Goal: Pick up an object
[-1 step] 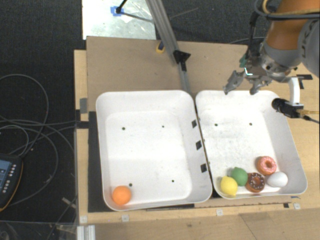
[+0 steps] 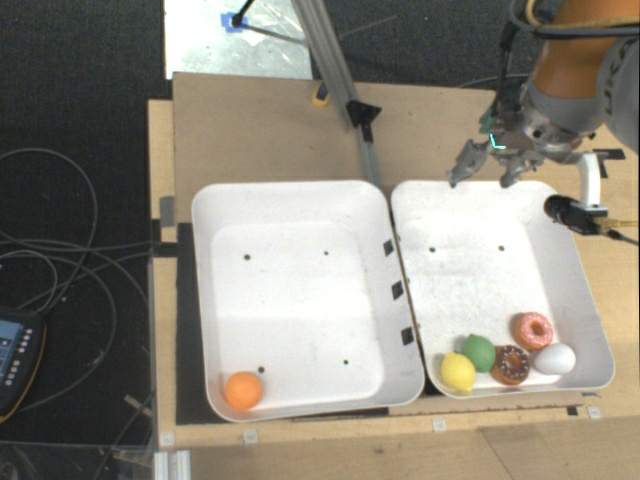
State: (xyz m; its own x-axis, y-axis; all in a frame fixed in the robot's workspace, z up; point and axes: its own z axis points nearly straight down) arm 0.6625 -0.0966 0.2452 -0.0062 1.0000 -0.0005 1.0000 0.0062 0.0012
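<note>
Camera view: gripper [image 2: 486,175] spread wide, gripping nothing, above right bin's [image 2: 470,268] far rim; doughnuts [image 2: 531,330], lemon [image 2: 458,371] clustered near corner.

2 bins [image 2: 300,203] – 2 donuts [image 2: 532,330], 4 other objs [image 2: 243,390]

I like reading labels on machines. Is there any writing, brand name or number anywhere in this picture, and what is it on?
No text can be read here.
The handheld device at the left edge has a lit screen, too small and blurred to read.
The blue tag on the floor at the top shows no legible marks.
The arm, the left bin and the right bin carry no visible lettering.
</note>
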